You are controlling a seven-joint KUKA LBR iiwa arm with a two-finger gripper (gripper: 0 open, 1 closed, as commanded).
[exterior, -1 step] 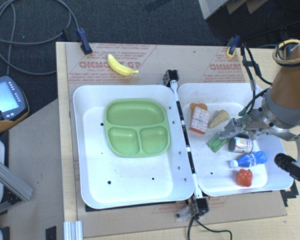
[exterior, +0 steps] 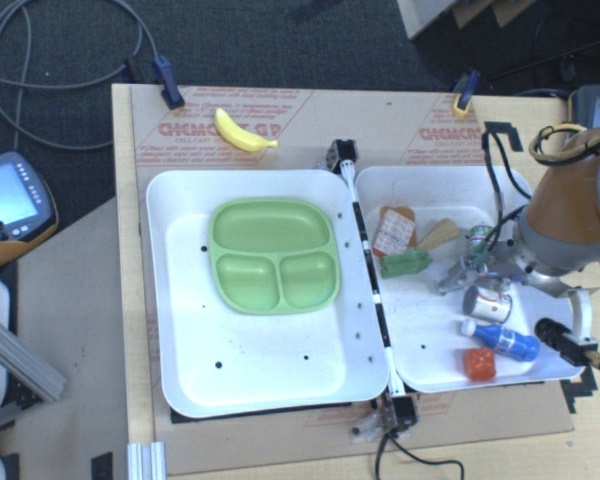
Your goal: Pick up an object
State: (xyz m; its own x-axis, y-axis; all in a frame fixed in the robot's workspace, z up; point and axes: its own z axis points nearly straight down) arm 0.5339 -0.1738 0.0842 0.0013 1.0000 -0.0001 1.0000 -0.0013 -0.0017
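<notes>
Two white bins lie side by side on the bench, and the left bin (exterior: pixel 180 298) is the landmark for what follows. Inside it sits one green divided plate (exterior: pixel 275 254) with three compartments. Behind this bin, on the cardboard, lies one yellow banana (exterior: pixel 243 132). To its right, touching along the long edge, is the right bin (exterior: pixel 420 368), with several small objects: one red block (exterior: pixel 479 364) at the near side, one blue bottle (exterior: pixel 507 342) just behind the block, one green piece (exterior: pixel 406 263), one card with red print (exterior: pixel 394 230) and one tan wedge (exterior: pixel 439 233). The gripper (exterior: pixel 467 271) hangs low over the middle of this right bin; whether its jaws are open or closed I cannot tell.
</notes>
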